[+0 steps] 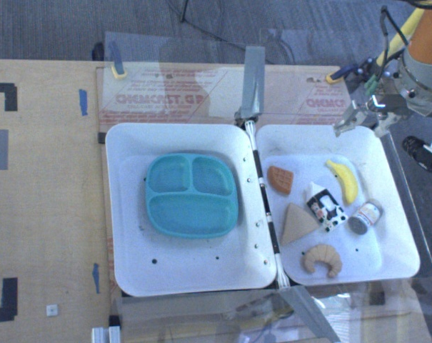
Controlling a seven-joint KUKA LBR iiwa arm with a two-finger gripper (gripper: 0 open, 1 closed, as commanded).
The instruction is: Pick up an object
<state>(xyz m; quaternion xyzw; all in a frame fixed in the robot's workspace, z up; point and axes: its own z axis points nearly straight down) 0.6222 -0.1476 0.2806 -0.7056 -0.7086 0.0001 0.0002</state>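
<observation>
hand (362, 116) hovering upper right, over right bin (401, 263) rim, grip state: cannot tell | banana (344, 179) lying nearest, right-centre, apart from carton (324, 207) | looking light, stiff plastic, slick curve | judging best taken across its middle

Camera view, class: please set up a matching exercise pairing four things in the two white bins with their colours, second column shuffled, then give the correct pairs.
Things:
1. divided plate
2. banana
3. croissant
4. small carton

Colours:
A. yellow
B. black and white
C. teal
D. golden tan

Pairs: 1-C, 2-A, 3-D, 4-B
</observation>
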